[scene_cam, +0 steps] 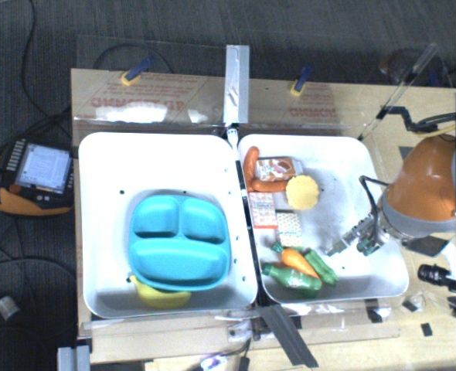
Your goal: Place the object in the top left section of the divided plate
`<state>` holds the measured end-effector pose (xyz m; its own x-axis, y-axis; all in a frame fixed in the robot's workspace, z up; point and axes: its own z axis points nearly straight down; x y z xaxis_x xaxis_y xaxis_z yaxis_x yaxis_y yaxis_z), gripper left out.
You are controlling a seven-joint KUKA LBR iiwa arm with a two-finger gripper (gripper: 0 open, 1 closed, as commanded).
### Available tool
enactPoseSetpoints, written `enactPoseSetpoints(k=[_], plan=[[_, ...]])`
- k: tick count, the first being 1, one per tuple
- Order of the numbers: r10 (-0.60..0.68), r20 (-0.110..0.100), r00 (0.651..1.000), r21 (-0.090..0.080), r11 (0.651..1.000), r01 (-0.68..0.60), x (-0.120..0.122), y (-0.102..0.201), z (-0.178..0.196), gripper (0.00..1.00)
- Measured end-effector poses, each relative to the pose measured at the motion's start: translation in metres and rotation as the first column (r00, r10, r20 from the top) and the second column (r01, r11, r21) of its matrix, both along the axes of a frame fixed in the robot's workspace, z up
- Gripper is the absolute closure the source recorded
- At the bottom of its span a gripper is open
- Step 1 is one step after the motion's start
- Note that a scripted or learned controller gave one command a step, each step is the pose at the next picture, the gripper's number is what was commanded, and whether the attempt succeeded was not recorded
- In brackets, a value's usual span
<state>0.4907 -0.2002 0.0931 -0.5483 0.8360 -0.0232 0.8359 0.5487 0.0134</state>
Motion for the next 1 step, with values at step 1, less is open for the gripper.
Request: enactPoseSetpoints(k=[1], plan=[[0.432, -0.004, 0.902, -0.008, 0.902, -0.432, 0.0012, 0.001, 0.0002, 1.0]])
